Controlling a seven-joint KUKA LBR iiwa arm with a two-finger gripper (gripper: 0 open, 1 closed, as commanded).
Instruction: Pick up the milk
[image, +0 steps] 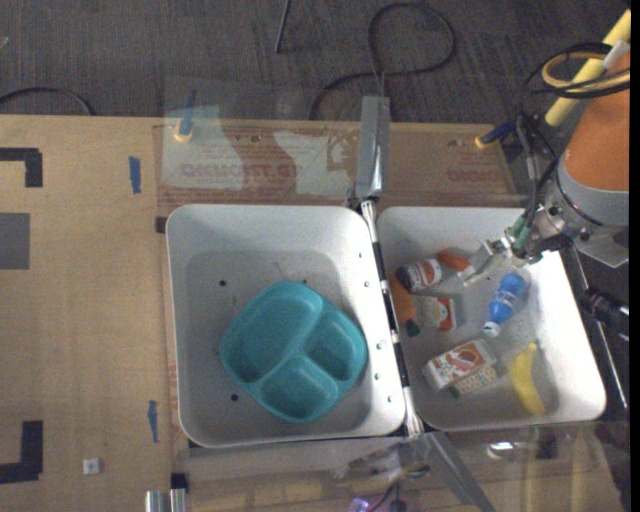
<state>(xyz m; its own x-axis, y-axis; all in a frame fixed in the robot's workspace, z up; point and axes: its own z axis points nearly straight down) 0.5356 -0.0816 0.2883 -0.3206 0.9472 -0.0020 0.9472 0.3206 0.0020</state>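
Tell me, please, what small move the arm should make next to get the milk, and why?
Probably shift the tool toward the front of the right bin and centre it over the milk carton before descending. At present it hovers near the ketchup bottle and blue bottle at the back, while the carton lies flat nearer the front, beside the banana.

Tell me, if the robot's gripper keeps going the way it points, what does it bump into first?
The gripper points left and a bit down, toward the small white bottle with the red label, so it would probably meet that first. The milk carton lies lower in the right bin, off that line. Depth is hard to judge.
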